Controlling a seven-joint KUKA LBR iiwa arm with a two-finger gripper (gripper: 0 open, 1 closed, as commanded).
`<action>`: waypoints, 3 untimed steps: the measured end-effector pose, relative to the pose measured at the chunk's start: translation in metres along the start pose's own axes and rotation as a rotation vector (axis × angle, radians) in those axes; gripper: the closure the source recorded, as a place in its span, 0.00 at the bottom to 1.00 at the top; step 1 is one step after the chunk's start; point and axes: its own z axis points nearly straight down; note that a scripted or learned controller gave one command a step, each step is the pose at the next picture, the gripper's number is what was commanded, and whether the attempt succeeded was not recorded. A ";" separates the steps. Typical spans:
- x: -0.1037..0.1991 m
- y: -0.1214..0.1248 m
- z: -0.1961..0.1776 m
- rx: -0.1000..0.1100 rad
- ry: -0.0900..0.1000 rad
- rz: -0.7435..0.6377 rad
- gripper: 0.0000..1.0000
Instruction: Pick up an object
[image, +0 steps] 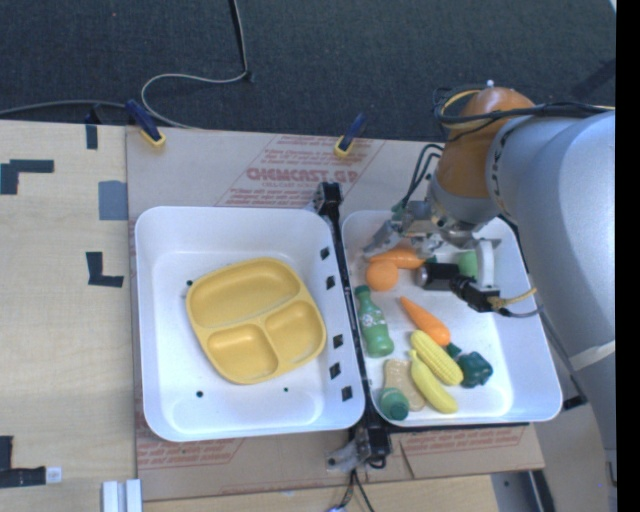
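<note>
The right bin (520, 395) holds several toy foods. An orange fruit (381, 274) lies at its upper left, with a second orange piece (400, 257) just above it. A carrot (425, 318) lies mid-bin, and a green bottle (375, 322) rests by the left wall. Two yellow corn-like pieces (435, 356) (432, 387) lie near the front, beside a dark green vegetable (473, 367). My gripper (398, 236) hangs low over the bin's upper left part, directly above the orange pieces. Nothing shows as held.
The left bin (165, 400) holds a yellow divided plate (257, 318). A beige piece (398, 373) and a green cap (393, 404) lie at the right bin's front left. The arm's grey body (560, 220) overhangs the right bin's right side. Cables trail across the back.
</note>
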 end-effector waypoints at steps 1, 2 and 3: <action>-0.039 -0.012 -0.005 0.019 -0.002 0.004 0.00; -0.039 -0.012 -0.014 0.020 -0.003 0.003 1.00; -0.039 -0.012 -0.013 0.021 -0.003 0.003 0.00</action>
